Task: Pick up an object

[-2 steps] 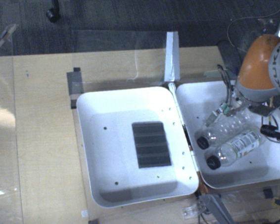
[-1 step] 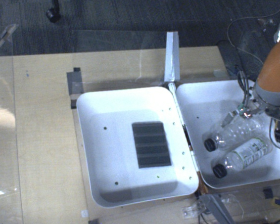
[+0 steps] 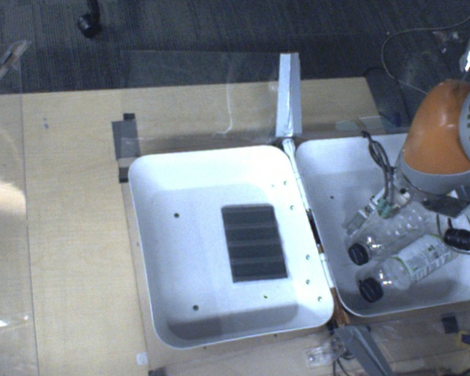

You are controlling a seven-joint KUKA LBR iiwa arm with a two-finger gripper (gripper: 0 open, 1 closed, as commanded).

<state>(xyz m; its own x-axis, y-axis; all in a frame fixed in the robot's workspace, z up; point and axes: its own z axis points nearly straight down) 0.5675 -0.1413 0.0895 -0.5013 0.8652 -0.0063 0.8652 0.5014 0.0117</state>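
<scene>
On the pale wooden bench [image 3: 68, 267] sit two white bins [image 3: 160, 232].

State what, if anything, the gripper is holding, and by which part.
It cannot be told. The gripper is low over the two clear bottles in the right bin, but the arm hides any hold.

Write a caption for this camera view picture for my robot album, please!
Robot arm reaches into the right bin above two clear bottles; the left bin holds a dark ridged block.

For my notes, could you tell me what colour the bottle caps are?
Black, on both clear bottles' caps, seen in the camera view.
</scene>
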